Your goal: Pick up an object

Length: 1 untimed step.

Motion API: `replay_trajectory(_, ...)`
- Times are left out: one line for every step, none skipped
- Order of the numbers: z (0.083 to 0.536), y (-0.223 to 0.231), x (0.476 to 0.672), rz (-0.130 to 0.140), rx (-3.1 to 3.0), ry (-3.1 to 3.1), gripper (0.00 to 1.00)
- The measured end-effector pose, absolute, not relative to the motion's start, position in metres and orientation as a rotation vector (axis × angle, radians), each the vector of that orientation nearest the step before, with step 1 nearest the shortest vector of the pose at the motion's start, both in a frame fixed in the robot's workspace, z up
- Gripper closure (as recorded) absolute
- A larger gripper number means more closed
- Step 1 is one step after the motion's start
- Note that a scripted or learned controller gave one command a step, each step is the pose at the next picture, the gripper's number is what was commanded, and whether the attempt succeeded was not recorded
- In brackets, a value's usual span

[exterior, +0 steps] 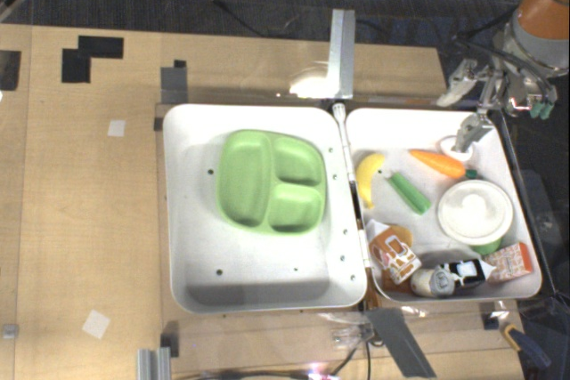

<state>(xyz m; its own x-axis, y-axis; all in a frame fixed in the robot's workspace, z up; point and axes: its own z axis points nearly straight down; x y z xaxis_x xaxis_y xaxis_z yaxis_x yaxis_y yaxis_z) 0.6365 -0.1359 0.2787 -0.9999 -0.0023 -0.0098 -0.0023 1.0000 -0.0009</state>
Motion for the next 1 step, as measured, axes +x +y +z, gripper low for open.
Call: replay_trajectory(0.1188,-0.1336,0.6639,0.003,0.022,3.141,0.00)
